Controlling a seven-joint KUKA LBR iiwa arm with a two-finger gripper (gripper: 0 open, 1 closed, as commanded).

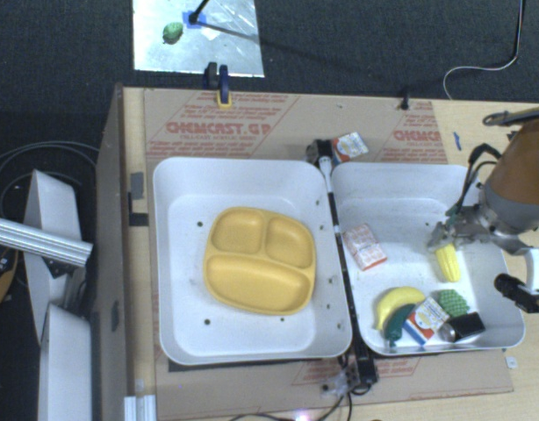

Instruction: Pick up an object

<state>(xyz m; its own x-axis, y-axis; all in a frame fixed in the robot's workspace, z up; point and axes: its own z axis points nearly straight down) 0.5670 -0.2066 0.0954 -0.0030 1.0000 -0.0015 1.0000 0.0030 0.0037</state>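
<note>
Right bin (401, 202): gripper (447, 238), grip unclear, touches corn (447, 262); banana (398, 303) nearby.

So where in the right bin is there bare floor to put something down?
The right bin has bare floor along its far side, above the red-and-white packet and left of the gripper. A smaller patch lies between that packet and the yellow corn. The near corner is crowded: banana, green piece, black item.
</note>
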